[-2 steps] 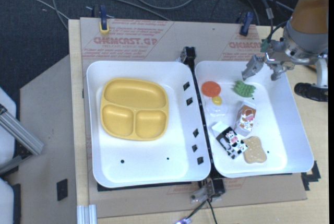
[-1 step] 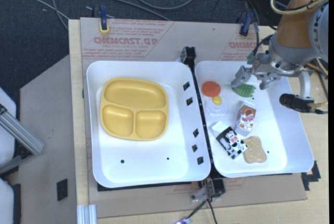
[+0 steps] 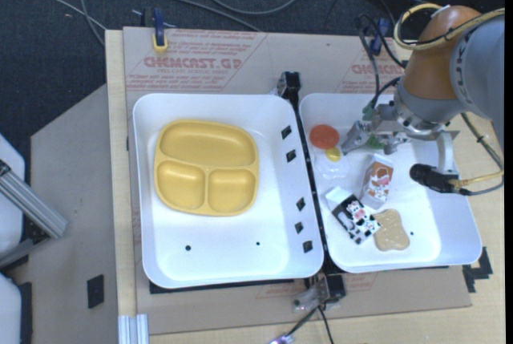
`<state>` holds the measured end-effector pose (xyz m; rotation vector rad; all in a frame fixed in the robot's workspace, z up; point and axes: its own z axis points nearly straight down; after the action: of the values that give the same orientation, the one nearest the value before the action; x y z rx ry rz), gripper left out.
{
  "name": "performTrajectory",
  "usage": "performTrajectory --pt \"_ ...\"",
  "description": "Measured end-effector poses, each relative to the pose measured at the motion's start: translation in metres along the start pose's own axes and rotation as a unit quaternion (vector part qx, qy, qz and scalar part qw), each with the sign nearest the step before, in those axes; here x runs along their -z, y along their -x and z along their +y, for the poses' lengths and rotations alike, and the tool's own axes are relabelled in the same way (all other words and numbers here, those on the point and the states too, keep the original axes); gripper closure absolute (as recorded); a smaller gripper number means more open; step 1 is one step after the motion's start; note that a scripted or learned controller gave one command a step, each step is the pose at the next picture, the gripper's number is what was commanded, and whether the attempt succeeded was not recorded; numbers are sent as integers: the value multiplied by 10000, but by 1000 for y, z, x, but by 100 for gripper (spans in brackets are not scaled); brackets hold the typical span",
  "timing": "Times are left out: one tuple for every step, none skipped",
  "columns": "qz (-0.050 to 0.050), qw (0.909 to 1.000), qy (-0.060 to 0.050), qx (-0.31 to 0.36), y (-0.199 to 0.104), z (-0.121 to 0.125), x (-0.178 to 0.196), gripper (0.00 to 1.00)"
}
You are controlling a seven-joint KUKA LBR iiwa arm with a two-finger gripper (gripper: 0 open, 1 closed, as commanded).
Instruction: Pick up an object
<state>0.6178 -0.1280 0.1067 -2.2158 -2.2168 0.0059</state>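
Toys are seen in the right bin: an orange disc, a small carton, a cow-spotted block and a tan cookie. The gripper is hung above them.

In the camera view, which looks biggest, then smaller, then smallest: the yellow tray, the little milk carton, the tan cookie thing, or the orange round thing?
1. Yellow plastic divided tray, by far the largest.
2. Small white and red carton and flat tan cookie-shaped toy: these look about alike, so I won't rank them.
3. Orange round disc, the smallest.
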Motion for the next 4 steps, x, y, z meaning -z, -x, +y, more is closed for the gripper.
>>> performTrajectory --pt "-7 10000 43 -2 0 2 16 100" --pt "-15 10000 62 2 -2 -4 62 100" --pt "-19 10000 75 4 -2 -3 117 100" --pt "2 10000 27 24 -59 -17 122 100"
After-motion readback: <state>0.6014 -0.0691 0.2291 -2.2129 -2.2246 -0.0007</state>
